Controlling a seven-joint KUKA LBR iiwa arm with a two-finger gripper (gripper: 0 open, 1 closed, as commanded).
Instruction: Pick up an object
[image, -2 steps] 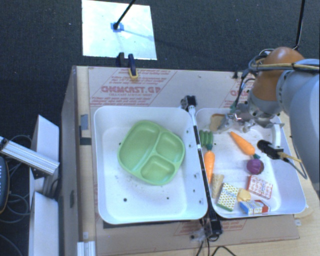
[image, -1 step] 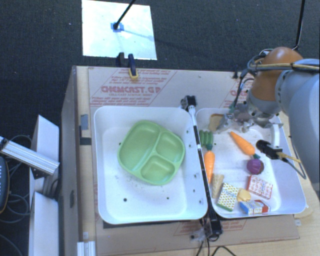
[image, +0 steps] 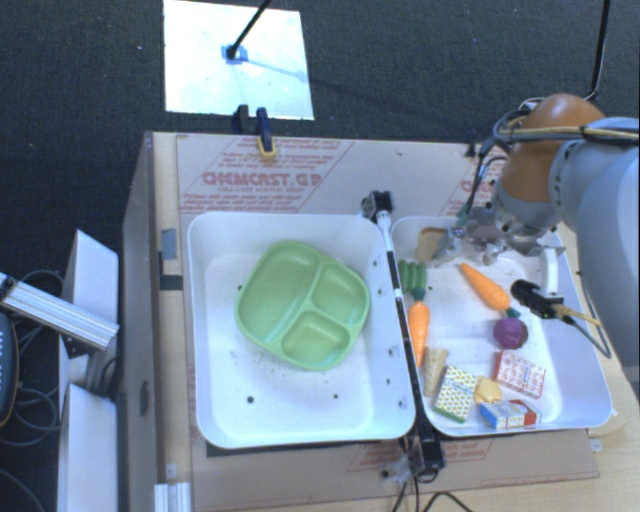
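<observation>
Over the far end of the right-hand shallow white bin (image: 575, 395) hangs the grey arm's two-finger gripper (image: 478, 240), close above the bin floor; whether it is spread or pressed together I cannot tell from where I stand. Just beside it, toward the divider, lies a tan toy bread slice (image: 432, 243), and nearest its tip is a slanted orange toy carrot (image: 485, 287). A second orange carrot with a green top (image: 419, 325) lies along the divider. A round purple toy vegetable (image: 510, 332) sits mid-bin. Toward the near end cluster a red-and-white printed box (image: 519, 373), a pale checkered box (image: 455, 392) and a small yellow block (image: 487, 390). The left-hand white bin (image: 230, 400) holds a light green compartment plate (image: 303, 304), tilted. Both bins rest on the tabletop's red-printed cardboard sheet (image: 280, 180)
</observation>
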